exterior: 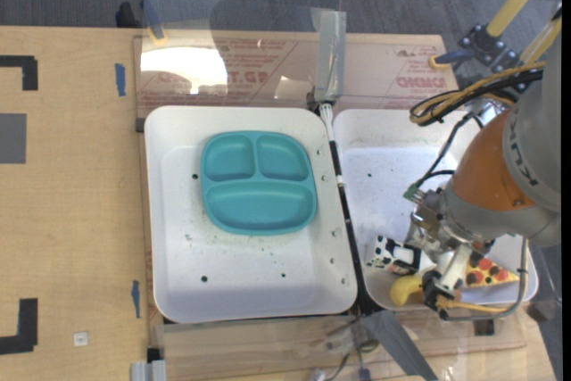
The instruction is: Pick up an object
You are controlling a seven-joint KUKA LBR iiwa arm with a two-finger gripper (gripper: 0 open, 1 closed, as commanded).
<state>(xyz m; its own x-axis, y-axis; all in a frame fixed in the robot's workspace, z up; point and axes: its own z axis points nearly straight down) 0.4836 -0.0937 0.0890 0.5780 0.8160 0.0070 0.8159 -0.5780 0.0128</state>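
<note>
We count two white bins side by side on one tabletop [62, 219]: the left bin [169, 281] and the right bin [375, 165]. In the left bin we see one teal plate [259, 183], and we count three compartments in it, two small ones at the far side and one long one at the near side. In the right bin we make out three small things near its front edge: one black-and-white toy [385, 252], one yellow banana [404, 289], and one slice of pizza [489, 272] with red spots. We count one arm [495, 178].
</note>
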